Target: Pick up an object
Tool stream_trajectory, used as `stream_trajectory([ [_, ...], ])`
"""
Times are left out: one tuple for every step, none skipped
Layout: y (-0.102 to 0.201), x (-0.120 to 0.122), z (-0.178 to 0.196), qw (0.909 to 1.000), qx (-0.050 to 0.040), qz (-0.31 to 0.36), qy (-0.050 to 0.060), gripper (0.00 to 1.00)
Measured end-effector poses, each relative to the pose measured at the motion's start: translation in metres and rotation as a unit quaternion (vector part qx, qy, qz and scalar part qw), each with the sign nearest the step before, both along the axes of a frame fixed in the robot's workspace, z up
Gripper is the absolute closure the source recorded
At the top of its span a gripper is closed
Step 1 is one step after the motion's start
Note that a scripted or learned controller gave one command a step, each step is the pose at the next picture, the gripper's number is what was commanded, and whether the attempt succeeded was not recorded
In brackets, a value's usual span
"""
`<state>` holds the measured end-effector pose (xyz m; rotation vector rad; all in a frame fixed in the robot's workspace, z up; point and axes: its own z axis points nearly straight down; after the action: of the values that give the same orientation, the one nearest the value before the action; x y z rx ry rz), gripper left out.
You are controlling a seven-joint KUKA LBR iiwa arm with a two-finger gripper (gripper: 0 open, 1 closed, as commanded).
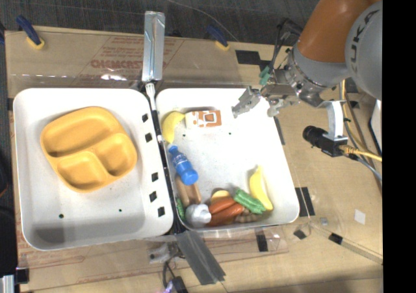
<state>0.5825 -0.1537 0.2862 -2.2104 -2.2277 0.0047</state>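
Claw (pixel 259 104): spread, nothing gripped, poised above the right bin's (pixel 283 155) upper edge for a descent. Candidate objects: banana (pixel 259 188), blue bottle (pixel 182 165), clustered at the bin's lower and left sides.

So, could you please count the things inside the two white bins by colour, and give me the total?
Yellow: 3 (divided tray, banana, yellow piece)
Blue: 1 (bottle)
Orange: 2 (small box, carrot-like piece)
Green: 1 (vegetable)
Silver: 1 (round piece)
Total: 8, though the cluttered corner may hide more.
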Motion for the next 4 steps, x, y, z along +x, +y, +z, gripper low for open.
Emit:
stream_trajectory([
  [0.020,-0.053,-0.166,0.9952,0.0020,0.098,0.004,0.00],
  [-0.013,0.041,-0.195,1.0000,-0.0003,0.007,-0.001,0.00],
  [-0.058,0.007,-0.104,0.9882,-0.0013,0.153,-0.004,0.00],
  [-0.055,-0.049,-0.177,0.9882,0.0024,0.153,0.002,0.00],
])
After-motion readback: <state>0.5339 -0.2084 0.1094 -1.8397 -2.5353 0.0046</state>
